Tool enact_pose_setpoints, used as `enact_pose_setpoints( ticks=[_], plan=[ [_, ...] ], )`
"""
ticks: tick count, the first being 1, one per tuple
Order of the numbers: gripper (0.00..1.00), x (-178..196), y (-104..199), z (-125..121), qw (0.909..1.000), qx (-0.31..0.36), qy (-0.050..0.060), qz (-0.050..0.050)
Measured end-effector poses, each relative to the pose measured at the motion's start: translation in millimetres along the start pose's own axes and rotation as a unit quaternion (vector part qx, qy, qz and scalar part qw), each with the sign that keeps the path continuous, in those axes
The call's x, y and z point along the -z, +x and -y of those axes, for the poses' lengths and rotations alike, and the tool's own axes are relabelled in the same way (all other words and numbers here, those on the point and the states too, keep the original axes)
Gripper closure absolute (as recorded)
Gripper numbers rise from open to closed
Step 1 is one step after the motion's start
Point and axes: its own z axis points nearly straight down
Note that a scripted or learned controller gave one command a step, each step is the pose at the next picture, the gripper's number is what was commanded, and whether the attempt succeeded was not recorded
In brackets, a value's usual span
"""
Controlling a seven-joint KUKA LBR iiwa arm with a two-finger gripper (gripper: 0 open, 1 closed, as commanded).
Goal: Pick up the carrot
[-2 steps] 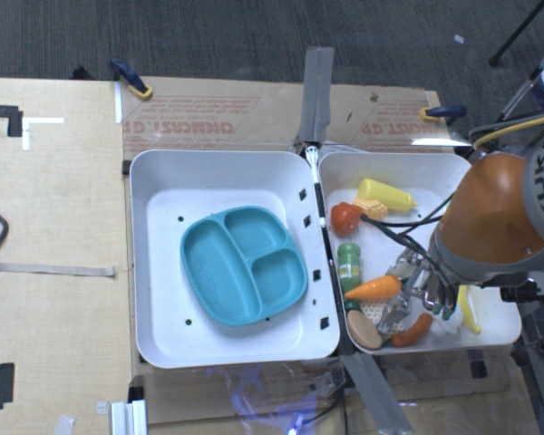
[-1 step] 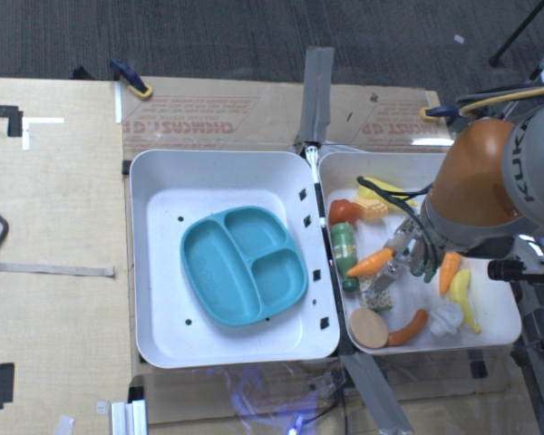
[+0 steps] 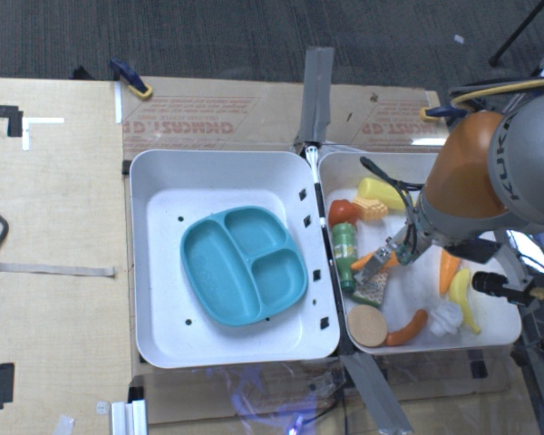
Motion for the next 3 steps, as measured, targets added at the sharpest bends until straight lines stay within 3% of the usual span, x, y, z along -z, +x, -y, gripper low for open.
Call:
enact_pose_setpoints(
  ticks=[1,2,3],
  plan=[
    [0.00,1,-72,38,0.9970,0.077,-0.001,0.003],
    [1.00,11,-72,36,0.9969,0.079,-0.001,0.004],
    [1.00,-3,-17,17,0.9894,0.145,0.001,-0.001]
  ],
)
